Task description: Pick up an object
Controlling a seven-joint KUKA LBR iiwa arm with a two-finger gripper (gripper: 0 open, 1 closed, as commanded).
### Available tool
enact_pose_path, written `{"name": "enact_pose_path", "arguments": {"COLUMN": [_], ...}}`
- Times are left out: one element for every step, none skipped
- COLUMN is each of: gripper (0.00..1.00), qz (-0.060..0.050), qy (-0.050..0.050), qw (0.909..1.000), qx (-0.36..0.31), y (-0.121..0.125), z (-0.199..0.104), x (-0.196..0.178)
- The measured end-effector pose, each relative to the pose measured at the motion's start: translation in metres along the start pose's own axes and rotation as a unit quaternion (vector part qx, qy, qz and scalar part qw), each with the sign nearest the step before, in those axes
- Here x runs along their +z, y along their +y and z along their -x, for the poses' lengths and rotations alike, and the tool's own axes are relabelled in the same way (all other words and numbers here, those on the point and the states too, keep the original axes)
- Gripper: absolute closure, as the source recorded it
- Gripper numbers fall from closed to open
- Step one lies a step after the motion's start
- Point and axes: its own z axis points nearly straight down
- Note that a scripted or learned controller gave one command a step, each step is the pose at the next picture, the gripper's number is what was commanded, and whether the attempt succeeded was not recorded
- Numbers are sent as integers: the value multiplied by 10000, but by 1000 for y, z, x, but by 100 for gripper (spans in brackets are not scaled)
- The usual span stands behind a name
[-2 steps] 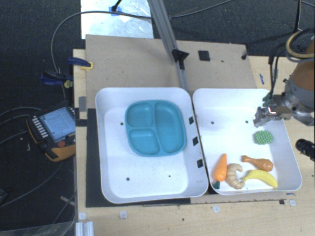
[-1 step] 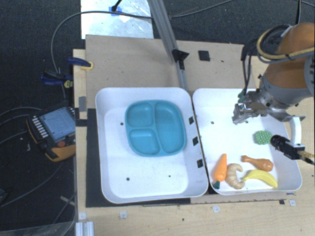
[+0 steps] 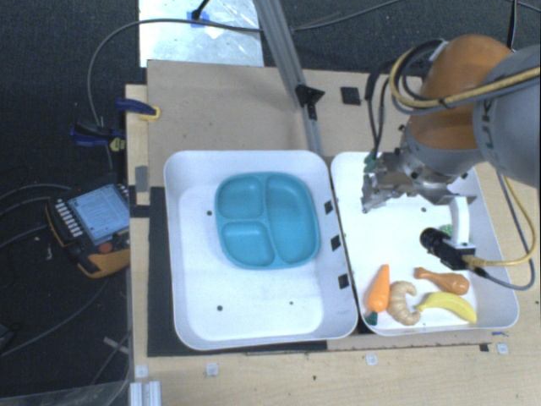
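Tan worktop (image 3: 228, 108) is carrying two shallow white bins side by side, standing on dark carpeted floor (image 3: 59, 49). Left bin (image 3: 190, 294) is holding a blue divided plate (image 3: 266, 220). Right bin (image 3: 355, 227) is holding, along its near edge, a carrot (image 3: 379, 288), a tan shrimp-shaped toy (image 3: 403, 302), a banana (image 3: 449, 306) and a brown drumstick (image 3: 441, 279). Gripper (image 3: 378, 190) is hanging over the right bin's far part, well apart from the toys; finger state cannot be told. A handheld controller (image 3: 91, 227) is lying on the floor, left, amid cables.
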Motion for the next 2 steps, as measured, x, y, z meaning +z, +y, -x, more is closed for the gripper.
{"name": "enact_pose_path", "arguments": {"gripper": [100, 100], "qz": [-1, 2], "qy": [-1, 0], "qw": [10000, 10000], "qx": [8, 7], "y": [9, 25], "z": [-43, -88], "x": [5, 8]}}
